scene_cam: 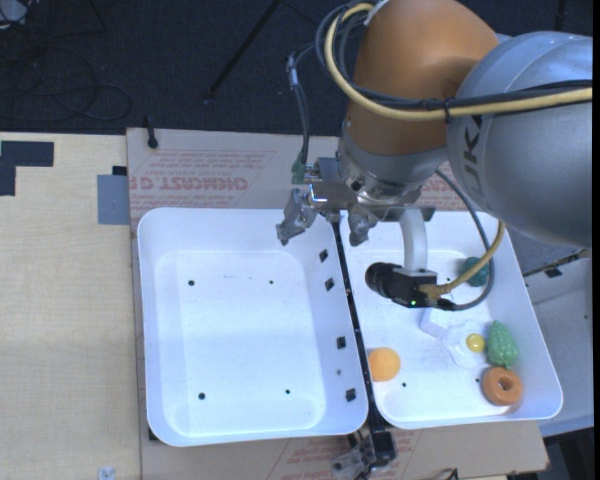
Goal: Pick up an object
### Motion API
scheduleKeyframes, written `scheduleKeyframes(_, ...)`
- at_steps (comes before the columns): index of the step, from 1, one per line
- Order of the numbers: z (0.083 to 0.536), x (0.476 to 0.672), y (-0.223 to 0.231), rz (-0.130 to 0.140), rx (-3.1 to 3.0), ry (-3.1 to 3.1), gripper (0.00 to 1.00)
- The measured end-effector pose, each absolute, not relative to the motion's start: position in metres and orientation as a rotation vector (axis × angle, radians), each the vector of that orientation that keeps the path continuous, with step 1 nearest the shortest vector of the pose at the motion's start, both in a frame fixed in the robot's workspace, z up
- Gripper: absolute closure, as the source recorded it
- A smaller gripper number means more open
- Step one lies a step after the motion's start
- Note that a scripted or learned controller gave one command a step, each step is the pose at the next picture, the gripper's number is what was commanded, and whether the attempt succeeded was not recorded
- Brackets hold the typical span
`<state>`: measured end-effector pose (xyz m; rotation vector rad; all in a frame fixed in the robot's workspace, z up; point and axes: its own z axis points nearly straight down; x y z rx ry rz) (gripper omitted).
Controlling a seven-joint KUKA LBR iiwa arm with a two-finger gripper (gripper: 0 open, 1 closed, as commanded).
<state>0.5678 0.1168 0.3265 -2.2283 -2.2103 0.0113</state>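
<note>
The gripper (322,224) hung with fingers spread and nothing between them above the bins' shared far wall, so no pick was made; the ball (384,364) lay by the right bin's (540,393) near-left corner.

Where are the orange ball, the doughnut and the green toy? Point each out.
orange ball (384,364), camera view, middle of the ball.
doughnut (501,386), camera view, on its left ring.
green toy (501,344), camera view, middle of its bumpy body.
</note>
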Motion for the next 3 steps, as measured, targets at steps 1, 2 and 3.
scheduleKeyframes(1, 0.081, 0.606, 0.135, 0.011, -2.217, -2.22, 0.0)
scheduleKeyframes(2, 0.088, 0.607, 0.134, 0.005, -2.223, -2.217, 0.0)
scheduleKeyframes(3, 0.087, 0.645, 0.164, 0.0, -2.218, -2.224, 0.0)
